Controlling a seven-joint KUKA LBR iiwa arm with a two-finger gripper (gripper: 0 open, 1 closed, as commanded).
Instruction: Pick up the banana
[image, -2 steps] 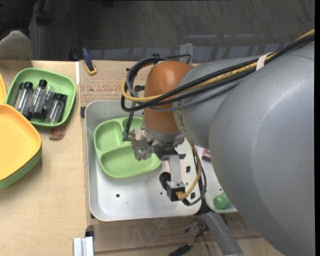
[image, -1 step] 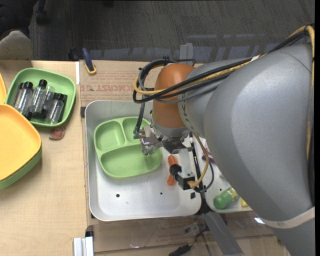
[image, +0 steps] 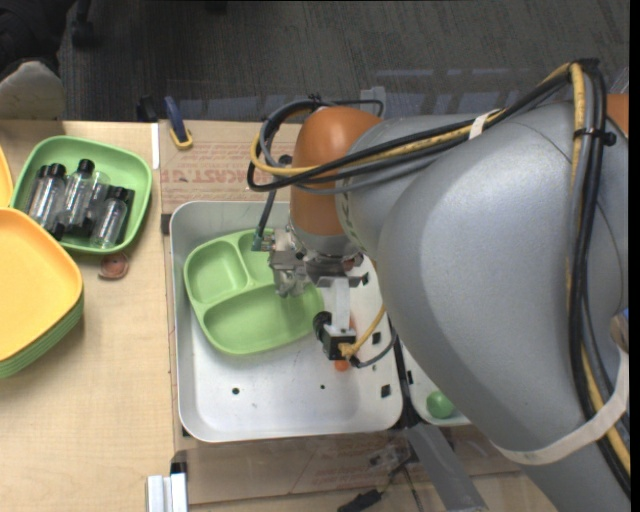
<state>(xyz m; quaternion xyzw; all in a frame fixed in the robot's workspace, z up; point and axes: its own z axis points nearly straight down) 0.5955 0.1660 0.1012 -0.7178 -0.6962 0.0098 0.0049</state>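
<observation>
arm (image: 480, 250) reaching in from right | end effector (image: 292, 272) low over green tray (image: 235, 300) | grip state unclear

Where the banana lies cannot be told from this slanted view. The big grey arm (image: 480, 250) covers the ground to the right of the green divided plate (image: 240, 310) – the right strip of the left bin (image: 270, 400) and nearly all of the right bin (image: 424, 384) – so anything lying there is hidden. The gripper (image: 290, 275) hangs over the plate's right edge, above the rim between its small upper compartments and its wide lower one. Just past the plate's lower right corner a small orange-red bit (image: 342, 365) peeps out by the arm, too small to tell what it is
</observation>
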